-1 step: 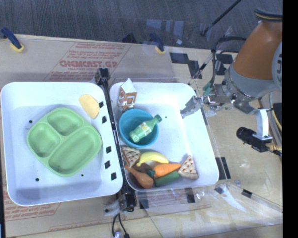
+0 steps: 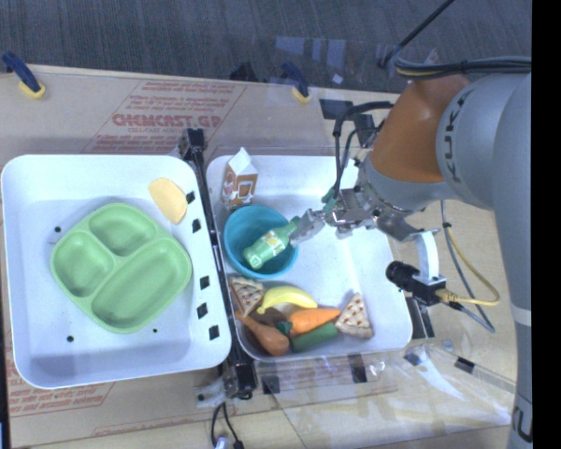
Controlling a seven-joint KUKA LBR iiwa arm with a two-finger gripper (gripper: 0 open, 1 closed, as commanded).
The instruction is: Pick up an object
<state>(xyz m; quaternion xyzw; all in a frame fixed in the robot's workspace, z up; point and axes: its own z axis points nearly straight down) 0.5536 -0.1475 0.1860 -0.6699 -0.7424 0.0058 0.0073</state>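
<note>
Starting on the left, we've got the left bin (image 2: 19,279) sitting on the table (image 2: 93,110), which is covered with printed brown cardboard. Inside it there's a green divided plate (image 2: 122,265) with three compartments, lying flat, and a small yellow piece (image 2: 168,199) just above its upper right edge, close to the wall between the two bins.

Moving over, the right bin (image 2: 290,176) is the busy one. At its top left corner we see a little carton (image 2: 239,178) standing upright. Just below that is a blue bowl (image 2: 252,232), and a green bottle (image 2: 273,243) lies tilted in it, its neck pointing up and to the right over the rim.

Along the bottom of that bin there's a pile: a sandwich wedge (image 2: 245,296), a banana (image 2: 287,297), a carrot (image 2: 310,321), a brownish sausage-looking thing (image 2: 266,338), something dark green (image 2: 310,339) under the carrot, and a pizza slice (image 2: 355,318) on the right end.

The claw (image 2: 313,223) sits right at the bottle's neck end, at the bowl's right rim. Honestly we can't tell if it's open, closed, or gripping the bottle; it's too small and blurry there. The grey arm (image 2: 477,148) with its orange band comes in from the right.
</note>
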